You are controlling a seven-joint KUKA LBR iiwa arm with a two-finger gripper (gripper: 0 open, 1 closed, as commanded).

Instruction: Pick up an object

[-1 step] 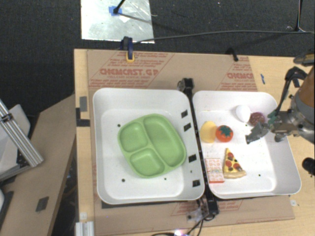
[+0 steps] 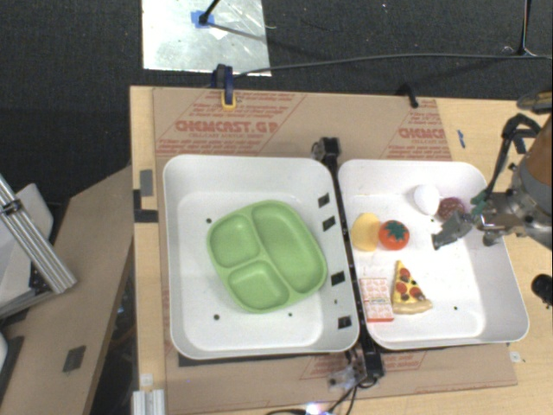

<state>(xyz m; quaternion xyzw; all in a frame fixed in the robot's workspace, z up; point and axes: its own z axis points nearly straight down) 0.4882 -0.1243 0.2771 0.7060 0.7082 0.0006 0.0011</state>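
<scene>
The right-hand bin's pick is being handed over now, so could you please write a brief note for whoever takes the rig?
Gripper: over the right white bin, nothing visibly held; finger state unclear.
Right bin holds: white egg-shaped object, dark red round object, yellow rounded toy, red toy tomato, toy pizza slice, small red-and-white packet.
Left white bin: green divided plate.
Done: nothing lifted.
Left: grasp and raise one object.

In the right bin lie a yellow lemon (image 2: 365,232), red tomato (image 2: 394,234), pizza slice (image 2: 408,290), white egg (image 2: 425,198) and maroon piece (image 2: 451,207)
</scene>
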